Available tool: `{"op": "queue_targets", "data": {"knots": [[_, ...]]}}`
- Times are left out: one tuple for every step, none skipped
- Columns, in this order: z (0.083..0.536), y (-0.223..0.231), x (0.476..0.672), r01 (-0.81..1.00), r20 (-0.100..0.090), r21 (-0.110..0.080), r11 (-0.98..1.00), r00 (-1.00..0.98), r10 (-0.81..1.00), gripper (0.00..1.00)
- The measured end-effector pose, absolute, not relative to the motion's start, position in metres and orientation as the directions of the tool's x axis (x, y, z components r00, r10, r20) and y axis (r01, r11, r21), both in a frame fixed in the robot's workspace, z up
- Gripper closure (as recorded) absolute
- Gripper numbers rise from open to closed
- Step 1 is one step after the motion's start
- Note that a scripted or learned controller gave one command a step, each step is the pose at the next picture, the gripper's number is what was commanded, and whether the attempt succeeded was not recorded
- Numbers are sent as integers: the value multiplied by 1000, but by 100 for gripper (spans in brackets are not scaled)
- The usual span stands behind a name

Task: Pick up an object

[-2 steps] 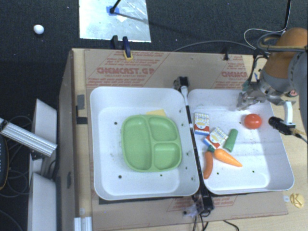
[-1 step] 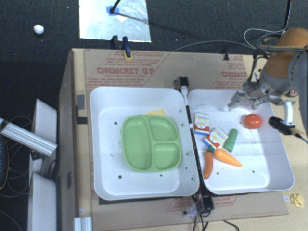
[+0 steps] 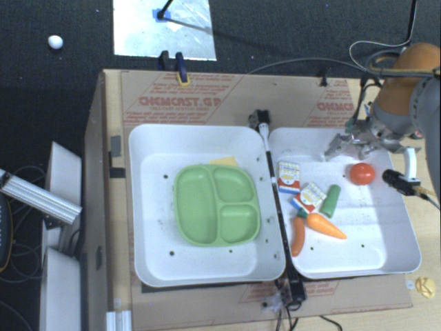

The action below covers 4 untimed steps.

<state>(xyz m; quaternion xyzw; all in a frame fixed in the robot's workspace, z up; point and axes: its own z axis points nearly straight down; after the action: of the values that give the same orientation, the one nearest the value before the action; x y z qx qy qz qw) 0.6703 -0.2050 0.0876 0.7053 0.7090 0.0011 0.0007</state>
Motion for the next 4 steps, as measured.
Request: {"op": "queue_targets", "data": {"knots": [[86, -205, 670, 1000, 1, 1, 5, -5, 1000, 0], [98, -205, 671, 1000, -3, 8, 8, -8, 1000, 100], [98, -205, 671, 1000, -3, 8, 8, -8, 1000, 0], [88, -205, 670, 1000, 0, 3, 5, -5, 1000, 0]]}}
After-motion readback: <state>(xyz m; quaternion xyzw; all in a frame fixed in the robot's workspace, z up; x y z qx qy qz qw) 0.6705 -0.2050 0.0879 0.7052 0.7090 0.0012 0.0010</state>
